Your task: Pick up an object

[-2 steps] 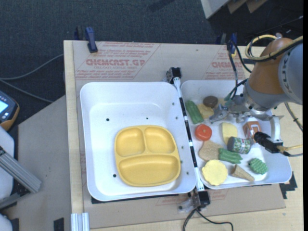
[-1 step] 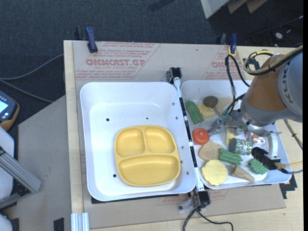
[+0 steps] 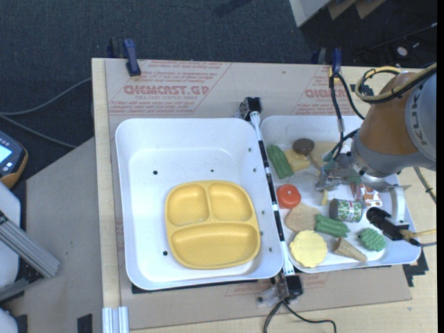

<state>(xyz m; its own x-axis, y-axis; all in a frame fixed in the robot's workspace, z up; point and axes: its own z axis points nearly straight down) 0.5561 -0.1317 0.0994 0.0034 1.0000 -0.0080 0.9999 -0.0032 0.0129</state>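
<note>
Gripper (image 3: 331, 177) low in right bin (image 3: 409, 255) among toy food, poised near can (image 3: 345, 210) for a pick; grip state unclear. Yellow plate (image 3: 210, 223) sits in left bin (image 3: 139, 186).

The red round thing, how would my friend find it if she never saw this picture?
Look in the right white bin, the one crowded with toy food. Along its left wall, about halfway down, sits the red round thing, just below a green pickle. It is the only red piece there.
</note>
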